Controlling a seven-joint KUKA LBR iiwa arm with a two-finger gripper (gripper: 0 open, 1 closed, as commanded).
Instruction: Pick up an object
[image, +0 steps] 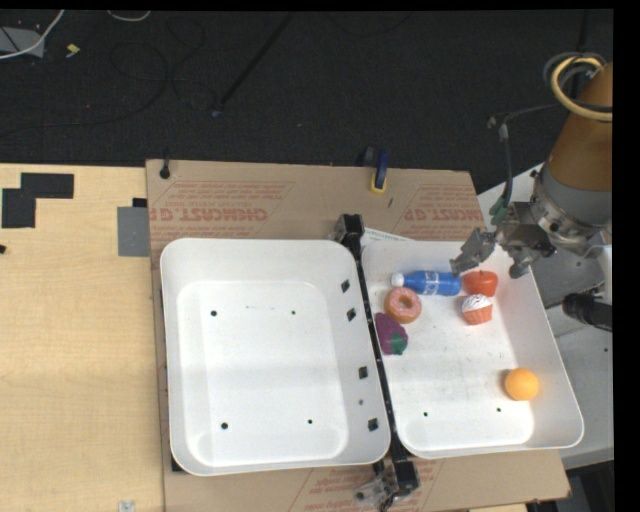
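The right bin (555, 405) holds several small objects. A blue bottle with a white cap (432, 283) lies near its far edge. Beside it are a pink-orange donut (404, 305), a red piece (483, 281) and an orange-and-white cupcake (477, 309). A purple and green object (391, 335) sits against the divider. An orange ball (521, 384) rests alone near the front right. My gripper (495, 260) hangs over the far right of this bin, just above the red piece. Its fingers (470, 256) are spread open and nothing is between them.
The left bin (180, 400) lies beside the right one, and a black clip rail (362, 340) runs between them. Both rest on a cardboard sheet (250, 200). A blue and yellow clamp (379, 172) sits at the cardboard's far edge.
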